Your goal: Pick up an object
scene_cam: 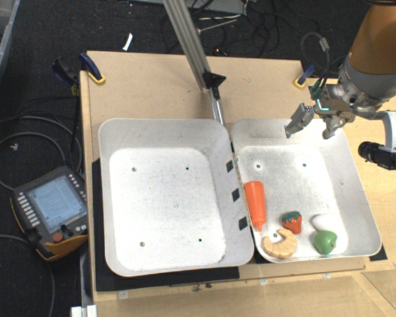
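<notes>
The right bin (343, 170) holds an orange carrot (255, 203) along its left wall, a tan croissant-shaped pastry (280, 245) at the front, a red strawberry (291, 221) just behind it, and a green pepper-like piece (325, 242) at the front right. My gripper (313, 125) hangs open above the bin's back edge, well behind all the objects, with nothing between its fingers.
The left bin (119, 137) lies beside the right one. A slanted metal pole (191, 38) runs down to the bins' shared back corner. A teach pendant (49, 207) lies off the bench at left. Clamps sit at the bench's back corners.
</notes>
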Motion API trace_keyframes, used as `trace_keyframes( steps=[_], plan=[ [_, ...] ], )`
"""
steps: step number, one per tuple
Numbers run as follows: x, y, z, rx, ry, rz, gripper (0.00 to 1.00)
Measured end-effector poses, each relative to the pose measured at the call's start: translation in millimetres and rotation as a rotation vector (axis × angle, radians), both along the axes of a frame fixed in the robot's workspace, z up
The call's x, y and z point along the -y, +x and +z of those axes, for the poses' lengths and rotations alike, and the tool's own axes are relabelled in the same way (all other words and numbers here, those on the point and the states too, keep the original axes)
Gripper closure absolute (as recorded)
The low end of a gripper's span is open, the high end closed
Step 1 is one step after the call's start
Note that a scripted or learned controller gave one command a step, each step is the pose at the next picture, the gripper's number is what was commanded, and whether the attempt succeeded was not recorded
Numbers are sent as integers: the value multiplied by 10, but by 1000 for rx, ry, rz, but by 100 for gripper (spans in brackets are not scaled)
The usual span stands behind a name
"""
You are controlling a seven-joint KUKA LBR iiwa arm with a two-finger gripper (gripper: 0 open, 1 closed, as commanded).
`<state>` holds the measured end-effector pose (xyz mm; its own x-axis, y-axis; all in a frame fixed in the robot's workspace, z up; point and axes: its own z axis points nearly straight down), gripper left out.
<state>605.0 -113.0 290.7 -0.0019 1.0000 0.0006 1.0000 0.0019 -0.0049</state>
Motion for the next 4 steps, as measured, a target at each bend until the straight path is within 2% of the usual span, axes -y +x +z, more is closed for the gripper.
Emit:
trace_keyframes(
  steps=[1, 3, 4],
  plan=[
    [1, 6, 26, 5, -1, -1, 0],
    [-126, -39, -965, -1, 0, 0, 0],
    [-77, -78, -1420, -1, 0, -3, 0]
  ],
)
